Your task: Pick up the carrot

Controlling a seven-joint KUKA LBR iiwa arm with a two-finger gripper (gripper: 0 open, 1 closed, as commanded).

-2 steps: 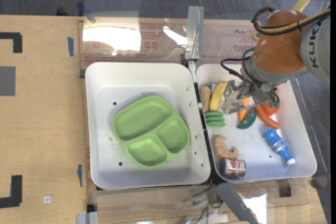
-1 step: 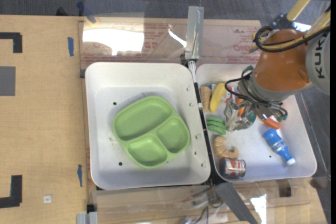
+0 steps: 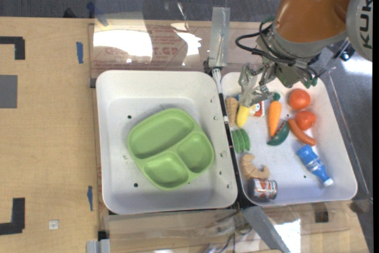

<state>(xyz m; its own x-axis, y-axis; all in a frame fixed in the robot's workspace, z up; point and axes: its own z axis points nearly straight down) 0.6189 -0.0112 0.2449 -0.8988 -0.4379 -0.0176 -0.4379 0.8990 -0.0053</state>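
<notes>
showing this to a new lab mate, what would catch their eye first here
Probably the big orange band of the arm at the top right, with its gripper hanging over the right bin. That bin is crowded with bright toy food: the carrot just right of the gripper, a tomato beyond it. In the left bin a green divided plate lies alone.

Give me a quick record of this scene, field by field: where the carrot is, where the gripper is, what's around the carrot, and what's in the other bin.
carrot: right bin, lying free
gripper: above the bin's upper left part, left of the carrot, nothing between its fingers
near carrot: tomato to its upper right, corn cob to its left
left bin: green divided plate
pick status: not yet grasped
</notes>
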